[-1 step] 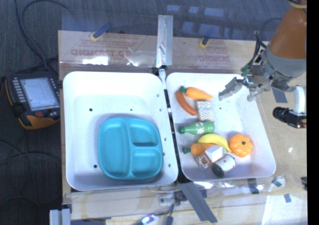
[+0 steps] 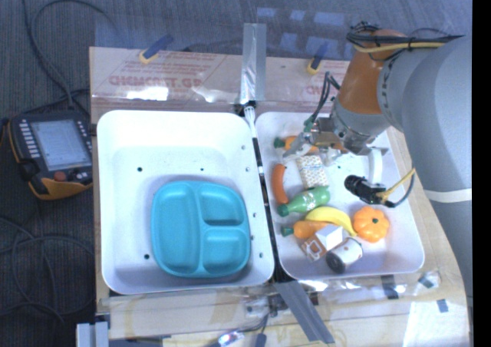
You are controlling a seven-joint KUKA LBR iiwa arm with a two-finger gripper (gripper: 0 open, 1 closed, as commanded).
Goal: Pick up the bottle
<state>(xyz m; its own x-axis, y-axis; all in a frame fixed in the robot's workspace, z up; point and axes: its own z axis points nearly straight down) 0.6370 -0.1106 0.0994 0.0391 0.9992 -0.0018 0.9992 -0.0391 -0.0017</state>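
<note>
Over the far part of the right white bin (image 2: 410,257) hangs the two-finger gripper (image 2: 311,140); how far it is open cannot be told, and nothing shows plainly between its tips; the green plastic bottle (image 2: 304,201) lies on its side near the bin's middle, just near of a white patterned box (image 2: 311,171), touching a yellow banana (image 2: 330,218); the left bin (image 2: 123,138) holds a blue divided plate (image 2: 201,228).

The grey arm (image 2: 430,100) reaches in from the right, bulky and bent downward, its orange band (image 2: 360,80) sitting just above the wrist. The gripper (image 2: 311,146) hangs low at its end, pointing down and leftward.
</note>
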